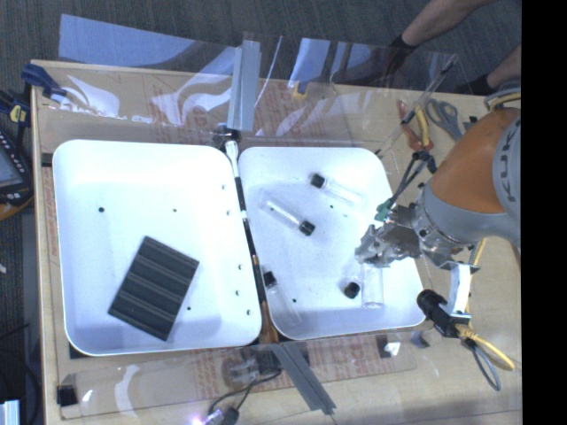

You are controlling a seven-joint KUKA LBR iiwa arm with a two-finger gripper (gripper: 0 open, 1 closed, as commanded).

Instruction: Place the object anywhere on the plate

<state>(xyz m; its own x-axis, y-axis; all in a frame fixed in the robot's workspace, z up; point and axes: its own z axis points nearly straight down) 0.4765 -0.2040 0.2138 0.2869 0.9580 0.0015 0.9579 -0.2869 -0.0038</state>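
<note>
A dark grey ribbed plate (pixel 152 288) lies tilted in the left bin (pixel 80 237), toward its front. The right bin (pixel 292 326) holds three clear vials with black caps. One vial (pixel 330 185) lies near the back, another (pixel 291 217) in the middle, and the third (pixel 368 289) at the front right. My gripper (pixel 379 248) hangs over the right bin's right side, just above and behind that third vial. Nothing visible is held in it.
A small black piece (pixel 269 281) lies by the right bin's left wall. Pliers and hand tools (pixel 425 122) rest on the bench at the back right. A person's arm (pixel 452 7) reaches in at the top. A clear shield (pixel 248 69) stands behind the bins.
</note>
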